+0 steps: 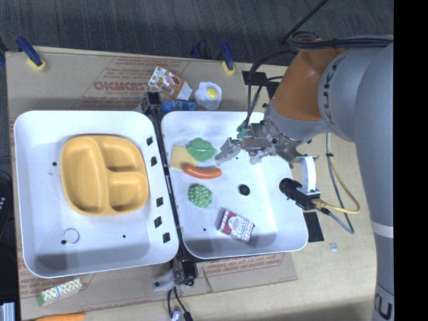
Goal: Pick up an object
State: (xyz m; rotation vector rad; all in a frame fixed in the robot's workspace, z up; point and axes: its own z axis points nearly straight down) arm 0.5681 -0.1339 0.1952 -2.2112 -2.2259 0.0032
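Arm [334, 85]: seen reaching in over rt bin [267, 239].
Gripper [231, 151]: hung over rt bin's upper middle; fingers parted a little, nothing seen betw. them.
Lettuce leaf [200, 149]: just beside the fingertips, on yellow slab [178, 158].
Hot dog [202, 172]: below leaf.
Pea cluster [199, 195], red packet [235, 225]: lower in bin.
Lt bin [33, 179]: yellow tray [103, 174] held.

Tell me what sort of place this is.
Most likely a robotics lab bench set up for grasping trials. A grey and orange robot arm reaches over two white bins; the right one holds toy food, such as a hot dog, and cardboard is clamped underneath.
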